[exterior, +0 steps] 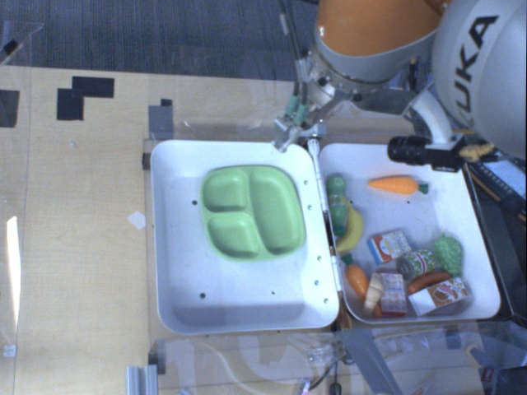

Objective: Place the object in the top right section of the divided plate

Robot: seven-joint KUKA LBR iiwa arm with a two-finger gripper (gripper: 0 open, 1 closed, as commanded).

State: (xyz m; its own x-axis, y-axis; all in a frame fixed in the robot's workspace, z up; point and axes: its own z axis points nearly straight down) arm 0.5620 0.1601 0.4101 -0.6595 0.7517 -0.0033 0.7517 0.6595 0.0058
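Note:
A green divided plate (251, 212) lies in the left white bin (177, 286), with two small sections on its left and one long section on its right. All sections look bare. My gripper (291, 132) hangs over the far rim of the left bin, just beyond the plate's far right corner, near the wall shared by the two bins. I see nothing in it. Toy foods lie in the right bin (482, 245): an orange carrot (395, 185), a banana (352, 230) and a green bottle (336, 189).
The right bin also holds a small juice box (389, 245), a can (416, 262), broccoli (448, 252), a sausage (428, 281), an orange piece (356, 281) and two cartons (438, 296). The arm's grey body (478, 48) overhangs the far right.

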